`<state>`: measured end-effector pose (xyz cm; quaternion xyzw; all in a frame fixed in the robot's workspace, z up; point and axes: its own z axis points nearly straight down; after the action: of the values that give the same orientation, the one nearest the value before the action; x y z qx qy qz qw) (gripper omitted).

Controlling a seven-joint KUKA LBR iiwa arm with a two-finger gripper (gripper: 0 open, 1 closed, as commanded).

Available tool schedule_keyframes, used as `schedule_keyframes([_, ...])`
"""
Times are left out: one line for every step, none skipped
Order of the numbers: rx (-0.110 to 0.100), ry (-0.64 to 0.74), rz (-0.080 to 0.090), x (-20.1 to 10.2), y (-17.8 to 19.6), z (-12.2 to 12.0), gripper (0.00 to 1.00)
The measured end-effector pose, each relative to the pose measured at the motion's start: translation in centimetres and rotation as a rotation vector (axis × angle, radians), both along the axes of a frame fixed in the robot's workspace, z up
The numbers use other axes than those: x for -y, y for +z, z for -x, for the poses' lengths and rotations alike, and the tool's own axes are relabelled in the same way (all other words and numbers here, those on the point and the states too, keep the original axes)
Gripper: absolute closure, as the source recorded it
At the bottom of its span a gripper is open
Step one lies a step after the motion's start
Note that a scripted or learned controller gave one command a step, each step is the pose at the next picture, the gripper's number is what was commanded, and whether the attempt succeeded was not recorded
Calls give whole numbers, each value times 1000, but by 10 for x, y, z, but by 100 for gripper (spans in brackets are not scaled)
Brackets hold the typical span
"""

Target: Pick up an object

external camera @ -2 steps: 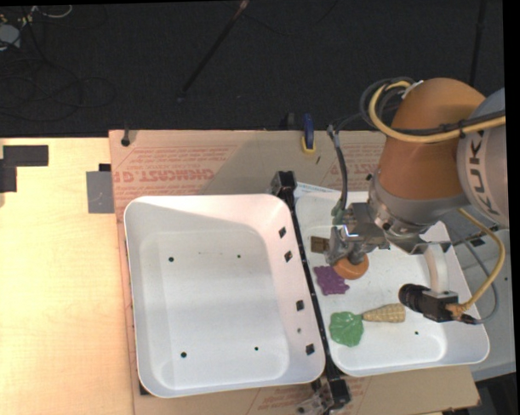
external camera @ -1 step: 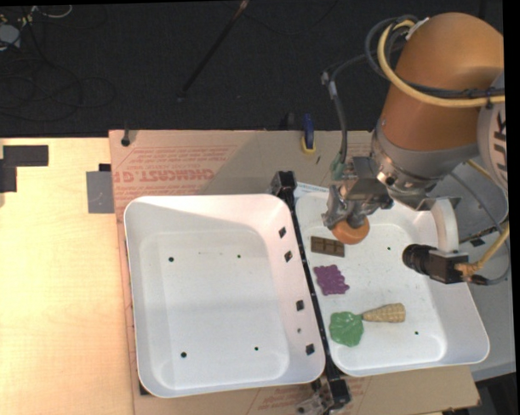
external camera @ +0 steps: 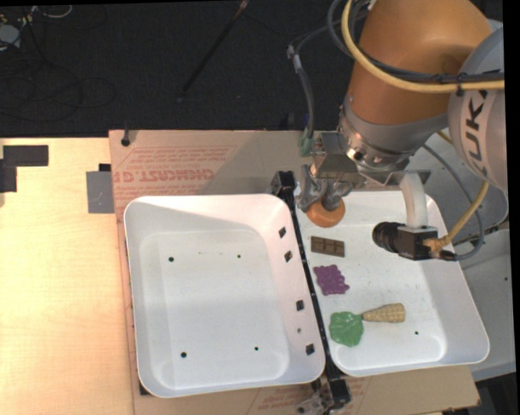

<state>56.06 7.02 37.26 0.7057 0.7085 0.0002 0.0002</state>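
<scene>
We look down on a bench [external camera: 50, 278] of pale wood that carries two shallow white bins side by side, resting on a sheet of brown cardboard [external camera: 199, 162] with red printed letters. The left bin [external camera: 142, 249] has a few small dark dots on its floor. The right bin [external camera: 451, 323] contains the objects.

The grey arm [external camera: 487, 118] with its wide orange band [external camera: 416, 35] comes in from the right and hangs over the far end of the right bin. Its gripper [external camera: 328, 200] points down near the far left corner of this bin, close to the black divider [external camera: 296, 269] between the two bins. Directly under the gripper we see a small orange object [external camera: 326, 214], round in shape. The metal fingers reach down to its top, but from this angle we cannot tell if they are apart or together, and we cannot say that the orange object is truly between them.

Nearer to us in the same bin lies a small brown chocolate bar [external camera: 327, 246], flat on the floor. Just below it is a purple bunch of grapes [external camera: 331, 279]. Further toward the near edge there is a green leafy piece [external camera: 346, 328], and just beside it, to the right, a tan ice cream cone [external camera: 385, 314] lying on its side. These four are all apart from the gripper.

On the right side of the bin a black cylinder part [external camera: 402, 238] with a white tube [external camera: 415, 199] above it hangs from the arm.
</scene>
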Motion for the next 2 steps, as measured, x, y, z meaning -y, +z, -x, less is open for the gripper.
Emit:
schedule_keyframes([-19,-6,3,20,-133,-1,100])
schedule_keyframes([0,-6,1,39,-78,1,100])
